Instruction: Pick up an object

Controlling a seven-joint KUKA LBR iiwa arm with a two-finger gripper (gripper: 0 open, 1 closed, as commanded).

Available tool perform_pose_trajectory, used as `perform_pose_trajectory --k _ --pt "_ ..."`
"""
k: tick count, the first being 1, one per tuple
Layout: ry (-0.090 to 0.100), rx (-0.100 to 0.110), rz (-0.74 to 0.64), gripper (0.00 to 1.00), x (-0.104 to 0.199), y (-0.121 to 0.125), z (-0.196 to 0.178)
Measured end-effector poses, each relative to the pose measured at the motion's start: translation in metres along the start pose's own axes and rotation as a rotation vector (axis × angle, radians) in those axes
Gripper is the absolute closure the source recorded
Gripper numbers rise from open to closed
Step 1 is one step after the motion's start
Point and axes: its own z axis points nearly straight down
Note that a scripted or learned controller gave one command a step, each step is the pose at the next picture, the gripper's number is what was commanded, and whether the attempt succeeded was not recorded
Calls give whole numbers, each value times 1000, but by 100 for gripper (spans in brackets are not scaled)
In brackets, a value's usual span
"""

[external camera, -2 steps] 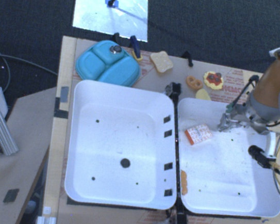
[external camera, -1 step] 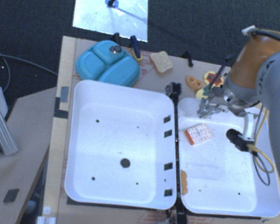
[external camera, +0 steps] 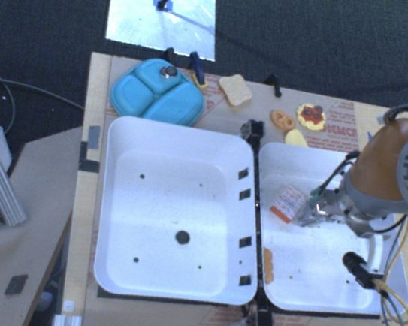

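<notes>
A small white packet with an orange-red edge [external camera: 286, 203] lies in the right bin [external camera: 299, 290], near its left wall. My gripper [external camera: 307, 214] is low in that bin, right beside the packet's right edge. The grey arm with its orange band [external camera: 382, 166] reaches in from the right. A tan biscuit-like piece [external camera: 268, 265] rests against the right bin's left wall, lower down.
The left bin [external camera: 181, 216] has a dark round spot [external camera: 182, 236] on its floor. Behind the bins lie a blue divided dish [external camera: 158, 92], a toast slice [external camera: 235, 89], a pretzel [external camera: 282, 119], a small tart [external camera: 311, 115] and a yellow piece [external camera: 296, 138]. Black clips line the divider between the bins.
</notes>
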Motion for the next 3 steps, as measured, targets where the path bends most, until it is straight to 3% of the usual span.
perform_pose_trajectory --k 1,2,3 --pt "2 -7 -19 100 108 12 -105" --pt "2 3 -15 100 165 10 -98" --pt "1 10 -13 100 199 -70 -97"
